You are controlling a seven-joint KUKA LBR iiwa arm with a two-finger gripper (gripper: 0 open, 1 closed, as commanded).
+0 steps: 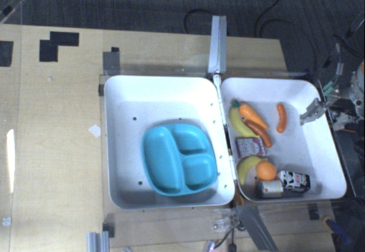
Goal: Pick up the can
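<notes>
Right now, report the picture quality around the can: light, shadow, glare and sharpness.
Camera view: even, soft overhead light; the can lies in the right bin, its silver end slightly glinting, label print too soft to read. Camera view: faint shadow under the blue tray in the left bin. Camera view: a bright glare streak on the bench at far left; the claw is blurry at the right bin's rim.

You're looking at a can showing dull metal at its end and a printed black-and-white wrap. The blue divided tray is reading as smooth matt plastic, both bins as white plastic, the tabletop as pale wood.
</notes>
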